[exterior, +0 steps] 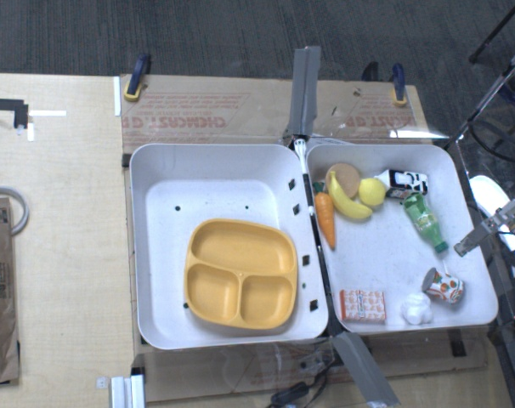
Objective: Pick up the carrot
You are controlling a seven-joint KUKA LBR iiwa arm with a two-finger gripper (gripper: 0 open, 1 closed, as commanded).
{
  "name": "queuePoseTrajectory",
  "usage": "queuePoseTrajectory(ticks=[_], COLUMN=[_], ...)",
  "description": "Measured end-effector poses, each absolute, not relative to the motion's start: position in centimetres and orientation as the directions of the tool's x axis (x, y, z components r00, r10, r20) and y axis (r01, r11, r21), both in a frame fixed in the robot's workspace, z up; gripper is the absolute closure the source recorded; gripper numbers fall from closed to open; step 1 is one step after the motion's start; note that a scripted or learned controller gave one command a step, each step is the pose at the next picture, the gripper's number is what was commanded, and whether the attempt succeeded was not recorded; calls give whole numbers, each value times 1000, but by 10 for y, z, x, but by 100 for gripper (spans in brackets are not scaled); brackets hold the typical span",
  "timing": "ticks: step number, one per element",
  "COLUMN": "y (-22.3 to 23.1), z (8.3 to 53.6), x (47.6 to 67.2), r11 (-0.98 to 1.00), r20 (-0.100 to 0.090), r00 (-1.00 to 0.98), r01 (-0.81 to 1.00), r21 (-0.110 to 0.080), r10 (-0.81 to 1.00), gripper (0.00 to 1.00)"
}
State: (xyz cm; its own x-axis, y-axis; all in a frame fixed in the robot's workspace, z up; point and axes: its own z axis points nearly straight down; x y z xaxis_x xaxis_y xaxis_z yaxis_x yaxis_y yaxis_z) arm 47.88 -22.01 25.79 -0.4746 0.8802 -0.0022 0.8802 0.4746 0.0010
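The carrot point(325, 220) is orange with a small green top. It lies in the right bin point(385, 262) against the bin's left wall, its thin tip pointing to the front. Its top end touches a yellow banana point(350, 204), which curves beside a brown round fruit point(344, 178) and a lemon point(372, 191). Nothing covers the carrot.
The right bin also holds a black-and-white carton point(408, 181), a green bottle point(424, 220), a small orange-and-white carton point(444, 287), a red-and-white packet point(362, 306) and a white lump point(416, 311). A yellow divided tray point(240, 273) sits in the left bin point(155, 228). A grey metal piece point(483, 235) pokes in at the right rim.
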Motion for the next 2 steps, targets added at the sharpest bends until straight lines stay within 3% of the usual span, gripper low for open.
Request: queuePoseTrajectory(ticks=[1, 2], y=[-222, -222], z=[428, 437], x=[479, 481], r11=[634, 634], r20=[-2, -6], r00=[-634, -634], r01=[773, 773], r21=[0, 1], r10=[773, 773], gripper=[0, 100])
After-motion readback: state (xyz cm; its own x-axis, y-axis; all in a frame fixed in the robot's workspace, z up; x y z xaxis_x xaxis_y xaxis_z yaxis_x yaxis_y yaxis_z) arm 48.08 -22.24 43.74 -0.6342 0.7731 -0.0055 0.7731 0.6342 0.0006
